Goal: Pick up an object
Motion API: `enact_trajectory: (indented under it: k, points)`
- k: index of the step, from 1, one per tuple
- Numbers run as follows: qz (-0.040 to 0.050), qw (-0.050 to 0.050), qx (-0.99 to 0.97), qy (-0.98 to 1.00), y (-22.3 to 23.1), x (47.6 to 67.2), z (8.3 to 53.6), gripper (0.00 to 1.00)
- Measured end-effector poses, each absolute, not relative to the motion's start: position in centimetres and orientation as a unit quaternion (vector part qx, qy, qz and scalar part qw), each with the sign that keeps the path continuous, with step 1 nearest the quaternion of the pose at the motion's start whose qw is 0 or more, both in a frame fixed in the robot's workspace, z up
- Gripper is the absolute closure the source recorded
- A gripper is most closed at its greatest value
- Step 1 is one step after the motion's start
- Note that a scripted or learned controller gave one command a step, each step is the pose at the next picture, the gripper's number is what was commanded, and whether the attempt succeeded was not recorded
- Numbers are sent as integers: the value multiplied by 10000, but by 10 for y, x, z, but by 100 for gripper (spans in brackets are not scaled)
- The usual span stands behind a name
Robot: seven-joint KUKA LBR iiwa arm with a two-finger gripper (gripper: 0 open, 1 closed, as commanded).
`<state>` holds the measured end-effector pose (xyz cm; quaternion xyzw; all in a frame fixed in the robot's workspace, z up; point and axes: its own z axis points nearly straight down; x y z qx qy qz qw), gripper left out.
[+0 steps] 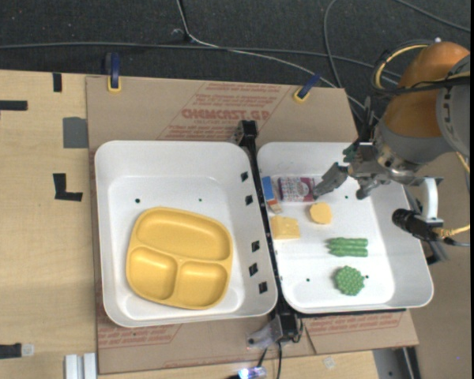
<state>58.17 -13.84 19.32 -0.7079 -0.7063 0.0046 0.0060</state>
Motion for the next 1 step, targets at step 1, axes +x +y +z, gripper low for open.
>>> enact_trajectory:
  k: [1]
  points:
    - [5,6,-7067,-7076,-138,585,201,0]
